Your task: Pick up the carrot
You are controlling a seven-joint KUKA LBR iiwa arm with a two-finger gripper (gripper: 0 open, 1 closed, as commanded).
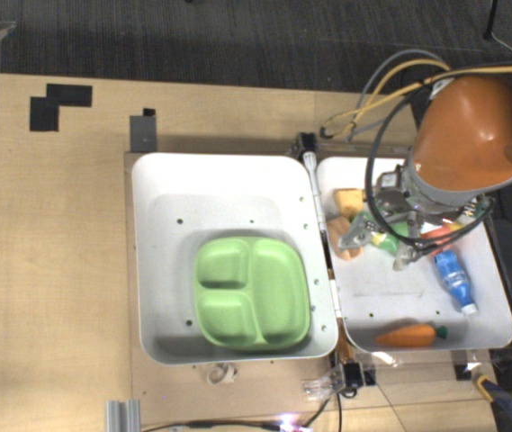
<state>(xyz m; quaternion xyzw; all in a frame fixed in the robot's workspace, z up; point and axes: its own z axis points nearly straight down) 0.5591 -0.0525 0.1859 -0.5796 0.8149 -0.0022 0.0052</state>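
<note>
The carrot (406,335) is orange with a green tip and lies along the near wall of the right bin (494,327). My gripper (381,244) hangs over the middle of that bin, well behind the carrot and apart from it. Its fingers (357,233) stand open and spread over a small green item (387,238). Nothing is held between them. The orange band of the arm covers the bin's far right corner.
A blue bottle (453,280) lies to the right of the gripper. A yellow block (349,202) and a pinkish piece (345,244) sit by the right bin's left wall. The left bin (161,196) holds a green divided plate (252,289).
</note>
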